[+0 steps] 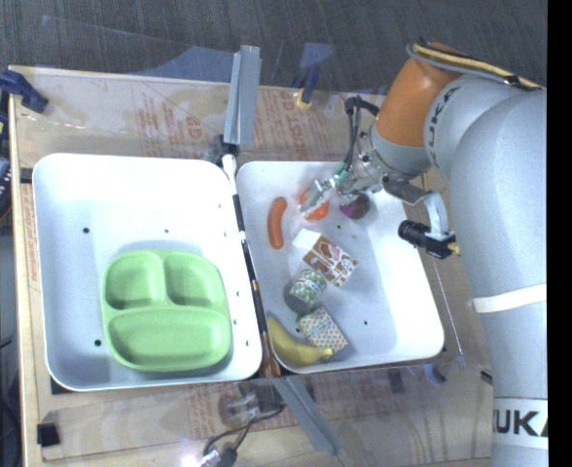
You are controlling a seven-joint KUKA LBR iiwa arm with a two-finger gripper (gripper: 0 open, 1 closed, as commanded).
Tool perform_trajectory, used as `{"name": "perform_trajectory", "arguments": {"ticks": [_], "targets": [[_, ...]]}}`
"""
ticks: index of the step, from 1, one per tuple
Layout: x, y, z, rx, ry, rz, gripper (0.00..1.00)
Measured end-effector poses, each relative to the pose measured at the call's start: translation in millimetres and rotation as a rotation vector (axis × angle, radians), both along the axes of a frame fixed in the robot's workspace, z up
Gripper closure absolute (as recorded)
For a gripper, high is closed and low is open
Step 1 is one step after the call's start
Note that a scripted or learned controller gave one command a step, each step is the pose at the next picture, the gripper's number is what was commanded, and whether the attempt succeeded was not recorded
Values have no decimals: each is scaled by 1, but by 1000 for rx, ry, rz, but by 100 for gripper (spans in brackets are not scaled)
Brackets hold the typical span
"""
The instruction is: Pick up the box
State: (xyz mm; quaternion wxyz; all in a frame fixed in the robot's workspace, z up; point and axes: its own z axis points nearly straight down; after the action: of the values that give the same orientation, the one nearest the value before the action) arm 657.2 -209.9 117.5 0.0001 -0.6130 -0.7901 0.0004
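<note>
A wooden bench (121, 115) with faded red print sits on dark grey carpet (121, 8). Blue clamps (18, 88) grip its edge at ten and twelve o'clock.

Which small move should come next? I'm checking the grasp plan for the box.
Probably shift the gripper toward the bin's middle and line it up above the box. The gripper sits at the far edge of the right bin, over the small items there, while the box lies apart from it, beside the can.

Even overhead light, soft shadows, slightly blurry, grainy picture.
</note>
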Motion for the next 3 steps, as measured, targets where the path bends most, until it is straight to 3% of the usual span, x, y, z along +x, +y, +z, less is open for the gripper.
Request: {"name": "perform_trajectory", "arguments": {"ticks": [1,2,3], "targets": [[1,1,11,-1,-2,5,100],[1,50,87,-1,-3,244,100],[1,49,87,-2,-3,244,0]]}}
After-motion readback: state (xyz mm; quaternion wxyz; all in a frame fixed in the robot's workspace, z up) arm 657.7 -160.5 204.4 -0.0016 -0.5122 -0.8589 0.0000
